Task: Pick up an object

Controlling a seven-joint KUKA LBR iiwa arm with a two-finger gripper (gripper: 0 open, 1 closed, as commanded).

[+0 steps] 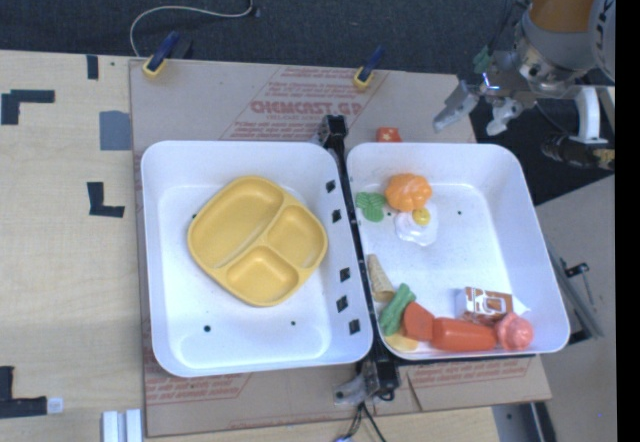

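A: Where is the gripper [478,113]?

B: Upper right of the frame, above the far rim of the right bin [520,170], over the cardboard sheet [290,100]. Its two fingers [452,112] stand apart with nothing between them.

A: And the things to pick from?

B: All in the right bin. An orange toy fruit [408,191] sits near its upper left, with a green leafy piece [371,207] just to its left and a toy fried egg [418,223] touching it below. Along the lower edge lie a green pod [396,307], a red-orange carrot-like piece [450,331], a small brown-and-white carton [486,304] and a pink round piece [515,331], crowded together.

A: The left bin [165,230]?

B: It holds a yellow divided plate [258,240], lying flat near the middle.
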